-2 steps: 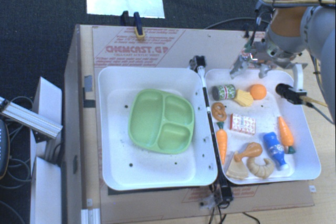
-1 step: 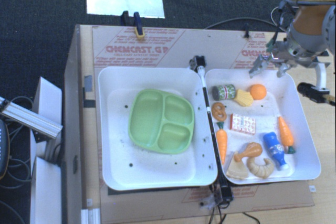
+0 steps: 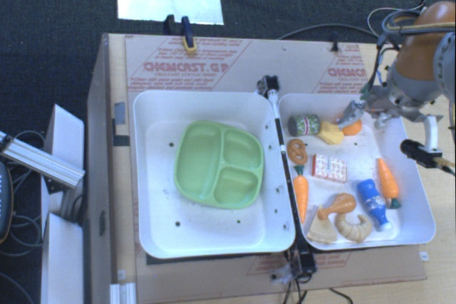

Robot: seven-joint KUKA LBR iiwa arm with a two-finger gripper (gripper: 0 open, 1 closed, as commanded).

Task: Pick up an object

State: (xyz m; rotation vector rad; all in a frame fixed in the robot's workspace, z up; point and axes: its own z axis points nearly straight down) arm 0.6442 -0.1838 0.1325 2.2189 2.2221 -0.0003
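I hang over the far right corner of the right shallow white bin, my gripper low above its floor. Whether my grip is spread or closed I cannot tell from this slant, and nothing is seen held in it.

Just beneath and beside me lies a small orange lump, touching a pale yellow chunk. Just left of that chunk is a green can with a dark end, lying on its side. These three crowd the bin's far end, so whatever I might pick up sits tight among its neighbours.

Nearer the camera, the same bin holds a brown pretzel by the left wall and a red-and-white patterned flat packet in the middle. One orange carrot lies along the left wall, and a second orange carrot lies toward the right wall. A blue bottle with a white label lies just beside that second carrot. At the near end are a tan drumstick, a golden croissant and a beige wedge, all close together.

The left shallow white bin holds one light green divided plastic plate, lying flat near its middle. Both bins rest on a bench board with red lettering.
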